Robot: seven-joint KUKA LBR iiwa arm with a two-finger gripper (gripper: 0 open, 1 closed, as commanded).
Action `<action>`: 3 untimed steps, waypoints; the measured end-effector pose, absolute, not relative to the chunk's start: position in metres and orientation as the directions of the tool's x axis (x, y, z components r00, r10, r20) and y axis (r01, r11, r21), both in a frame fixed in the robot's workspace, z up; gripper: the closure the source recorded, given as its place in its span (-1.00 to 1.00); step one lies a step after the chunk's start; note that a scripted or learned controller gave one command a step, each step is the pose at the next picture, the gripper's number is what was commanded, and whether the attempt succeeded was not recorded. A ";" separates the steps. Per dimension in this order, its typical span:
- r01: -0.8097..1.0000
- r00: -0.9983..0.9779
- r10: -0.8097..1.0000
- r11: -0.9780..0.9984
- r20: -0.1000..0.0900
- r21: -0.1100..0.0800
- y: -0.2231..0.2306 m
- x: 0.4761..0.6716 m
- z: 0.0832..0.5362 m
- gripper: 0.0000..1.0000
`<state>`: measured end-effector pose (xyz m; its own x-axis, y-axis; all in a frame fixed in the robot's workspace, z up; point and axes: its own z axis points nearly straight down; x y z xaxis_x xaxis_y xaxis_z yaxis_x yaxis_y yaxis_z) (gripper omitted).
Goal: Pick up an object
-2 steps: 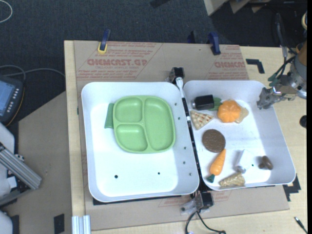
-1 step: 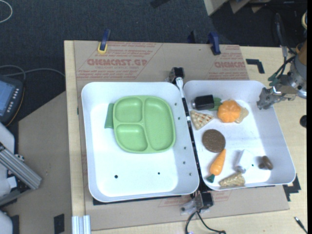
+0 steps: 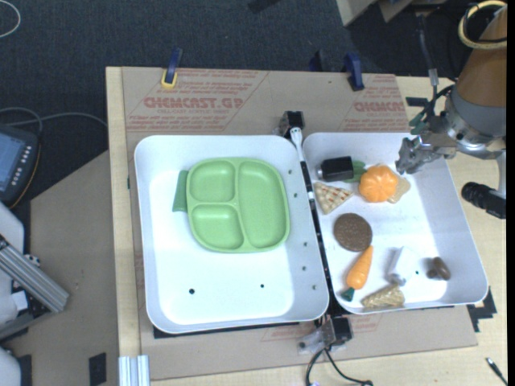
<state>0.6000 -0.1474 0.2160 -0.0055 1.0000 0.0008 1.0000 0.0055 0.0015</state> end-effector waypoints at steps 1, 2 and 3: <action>1.000 -0.005 1.000 0.005 0.001 0.000 -0.102 0.608 0.215 1.00; 1.000 -0.006 1.000 0.006 0.001 0.003 -0.051 0.623 0.209 1.00; 1.000 -0.007 1.000 0.007 0.002 0.005 0.008 0.638 0.220 1.00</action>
<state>0.6379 0.0077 0.2195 -0.0070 1.0000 0.0016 1.0000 0.0070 0.0048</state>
